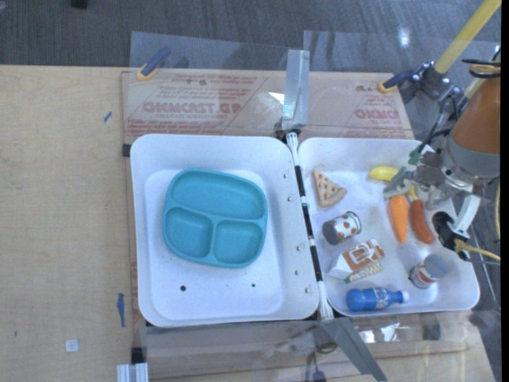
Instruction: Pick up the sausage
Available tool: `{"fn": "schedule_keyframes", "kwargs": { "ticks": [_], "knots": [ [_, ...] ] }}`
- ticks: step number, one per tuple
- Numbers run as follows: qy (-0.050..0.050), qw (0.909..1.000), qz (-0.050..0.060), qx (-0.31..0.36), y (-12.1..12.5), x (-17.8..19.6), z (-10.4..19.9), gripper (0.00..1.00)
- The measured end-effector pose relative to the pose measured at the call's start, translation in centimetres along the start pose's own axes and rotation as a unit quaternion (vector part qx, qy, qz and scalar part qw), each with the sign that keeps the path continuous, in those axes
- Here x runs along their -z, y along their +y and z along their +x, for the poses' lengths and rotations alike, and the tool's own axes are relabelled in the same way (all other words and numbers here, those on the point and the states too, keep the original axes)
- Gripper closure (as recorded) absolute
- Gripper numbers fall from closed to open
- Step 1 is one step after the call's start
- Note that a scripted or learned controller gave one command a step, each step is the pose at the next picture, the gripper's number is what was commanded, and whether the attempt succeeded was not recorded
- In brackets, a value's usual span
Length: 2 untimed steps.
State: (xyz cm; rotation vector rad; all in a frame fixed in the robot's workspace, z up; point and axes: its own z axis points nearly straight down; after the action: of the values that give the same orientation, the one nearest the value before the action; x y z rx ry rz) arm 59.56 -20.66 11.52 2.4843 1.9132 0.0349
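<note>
Sausage [421, 222] lies in the right bin [469, 297], just beside the carrot [398, 218] and near the bin's right side. Directly above it hovers the gripper [419, 183]; its state is unclear from here.

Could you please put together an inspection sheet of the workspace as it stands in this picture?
Surface: wooden bench bearing two white bins; left bin holds a teal divided plate.
Job's things: sausage, reddish, lying in the right bin beside the carrot, not lifted.
Clutter: pizza slice, banana, two cans, carton, blue bottle.
Grippers: gripper hangs above the upper end of the sausage; nothing seen held.
Cables: yellowish cable at the right bin's right edge.
Surroundings: clear sheet clamped behind the bins; grey floor beyond.
</note>
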Motion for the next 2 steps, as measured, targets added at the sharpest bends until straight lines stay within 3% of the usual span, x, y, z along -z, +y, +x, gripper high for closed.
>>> {"fn": "schedule_keyframes", "kwargs": {
  "ticks": [1,2],
  "knots": [
    [0.0,0.9969,0.008,0.078,0.6,-2.66,0.26,0.0],
    [-0.003,0.997,0.007,0.076,0.64,-1.79,-0.09,1.0]
  ]
}}
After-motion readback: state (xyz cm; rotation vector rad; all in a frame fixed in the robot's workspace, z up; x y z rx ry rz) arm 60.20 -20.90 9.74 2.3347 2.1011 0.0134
